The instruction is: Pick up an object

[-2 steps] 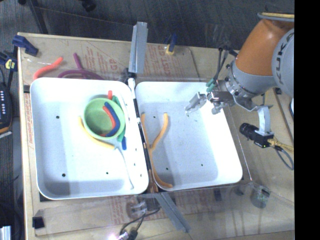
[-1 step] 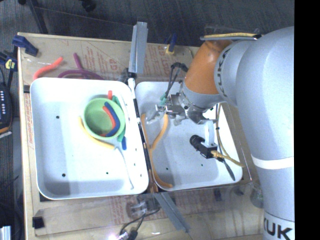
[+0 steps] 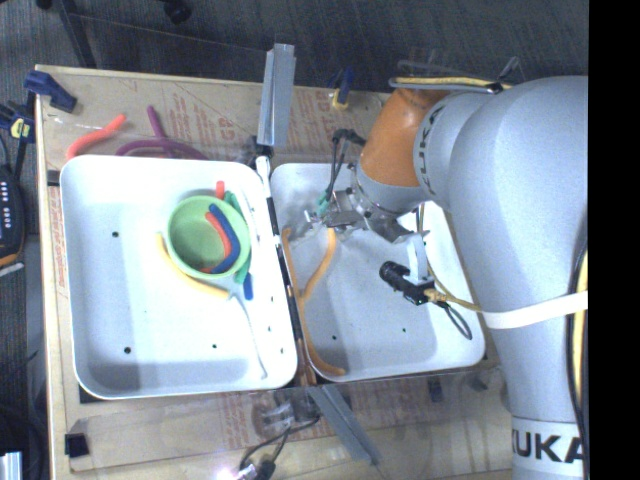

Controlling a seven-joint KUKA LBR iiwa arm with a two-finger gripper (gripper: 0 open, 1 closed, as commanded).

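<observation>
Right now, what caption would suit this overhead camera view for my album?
KUKA arm reaches into the right bin while a green bowl sits in the left bin.

- Green bowl (image 3: 205, 236) sits upright in the left bin, holding red and blue curved pieces.
- Orange strip (image 3: 322, 268) lies curved in the right bin.

Desk (image 3: 150, 98): two bins side by side. Left bin (image 3: 120, 348): bowl (image 3: 205, 236) in its right half, utensils nested inside. Right bin (image 3: 370, 353): strap (image 3: 318, 268) along left wall; arm (image 3: 460, 168) reaching in from right, over its far end.
</observation>
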